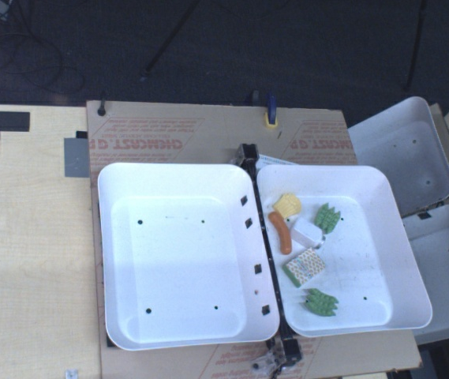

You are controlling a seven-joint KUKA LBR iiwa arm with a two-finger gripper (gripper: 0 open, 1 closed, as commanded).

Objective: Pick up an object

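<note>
Where the left bin (121,212) meets the right bin (402,251), the objects all lie in the right bin's left half: orange sausage (280,233), yellow corn piece (288,205), patterned block (305,267), white block (307,233), lower green toy (320,302), upper green toy (327,218). All rest on the bin floor; gripper state cannot be told.

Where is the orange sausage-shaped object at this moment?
The orange sausage lies in the right bin, near its left wall, just below the yellow object and left of the white block.
</note>
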